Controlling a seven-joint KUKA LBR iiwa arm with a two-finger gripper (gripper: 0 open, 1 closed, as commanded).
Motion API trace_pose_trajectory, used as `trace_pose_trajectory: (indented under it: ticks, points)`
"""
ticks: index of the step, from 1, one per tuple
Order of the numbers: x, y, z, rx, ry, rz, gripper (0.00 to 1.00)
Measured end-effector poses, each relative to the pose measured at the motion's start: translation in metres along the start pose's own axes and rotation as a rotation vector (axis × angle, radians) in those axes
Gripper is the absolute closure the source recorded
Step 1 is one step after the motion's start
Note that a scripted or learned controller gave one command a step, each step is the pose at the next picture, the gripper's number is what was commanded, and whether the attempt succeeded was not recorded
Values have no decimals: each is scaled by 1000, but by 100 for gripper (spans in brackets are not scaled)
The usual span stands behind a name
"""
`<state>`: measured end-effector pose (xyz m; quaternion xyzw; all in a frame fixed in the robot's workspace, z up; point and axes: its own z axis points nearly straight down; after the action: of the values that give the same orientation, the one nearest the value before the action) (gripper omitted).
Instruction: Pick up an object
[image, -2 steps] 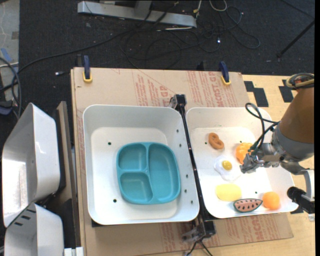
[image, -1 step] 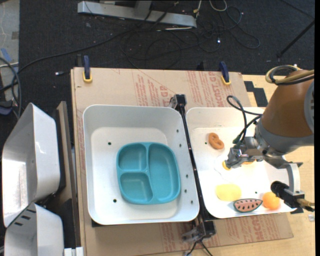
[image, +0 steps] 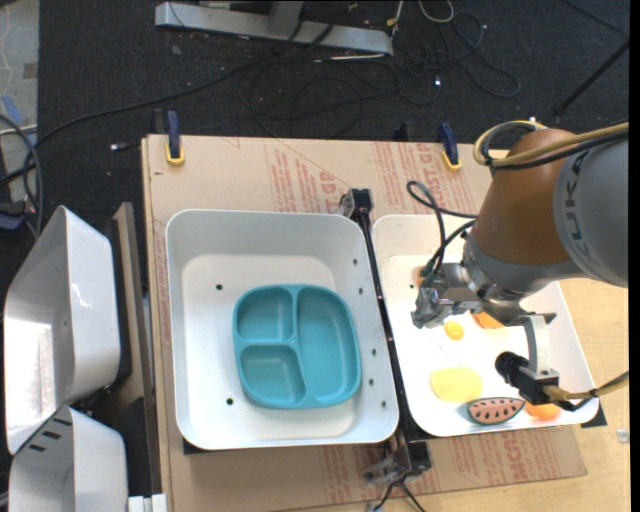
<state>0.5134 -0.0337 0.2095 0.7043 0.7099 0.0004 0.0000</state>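
The right bin holds several small toys. A flat yellow piece lies near its front, with a watermelon slice just in front of it and an orange piece at the front right. A small yellow piece and an orange piece lie under the wrist. My gripper hangs low over the left middle of this bin, just left of the small yellow piece. I see nothing between its tips.
The left bin holds a teal divided plate. The grey and orange arm covers the right bin's back right. A black bracket sticks out beside the yellow piece. Two clamps hold the board's far edge.
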Motion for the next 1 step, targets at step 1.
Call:
trace_pose_trajectory:
  ticks: [1]
  points:
    - [59,8,3,0,0,0,100]
